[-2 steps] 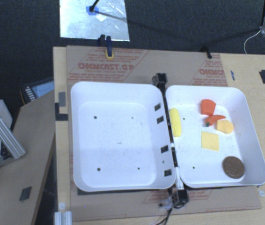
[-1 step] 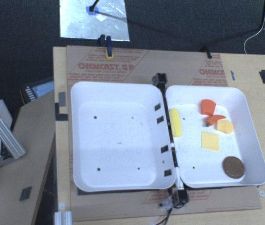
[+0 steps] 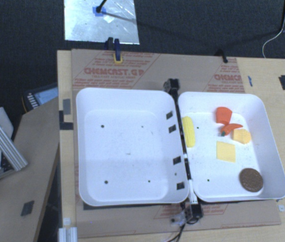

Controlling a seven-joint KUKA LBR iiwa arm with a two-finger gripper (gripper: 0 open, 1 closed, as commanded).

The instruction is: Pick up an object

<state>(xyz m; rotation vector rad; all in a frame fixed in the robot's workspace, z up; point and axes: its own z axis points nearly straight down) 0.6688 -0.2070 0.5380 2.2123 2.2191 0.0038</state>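
Observation:
The right bin (image 3: 268, 125) holds several small objects. A yellow corn cob (image 3: 188, 131) lies along its left wall. An orange piece (image 3: 223, 115) sits near the back, with a small orange carrot-like piece (image 3: 230, 128) just below it. A yellow-orange chunk (image 3: 242, 136) lies beside that. A flat yellow square (image 3: 226, 151) rests in the middle, and a round brown cookie (image 3: 251, 179) sits near the front right corner.
The left bin (image 3: 87, 110) stands beside the right one, joined along a black clipped seam (image 3: 179, 140). Both rest on a cardboard sheet (image 3: 132, 69). A metal plate (image 3: 101, 14) lies at the back, and an aluminium rail (image 3: 1, 140) is at the left.

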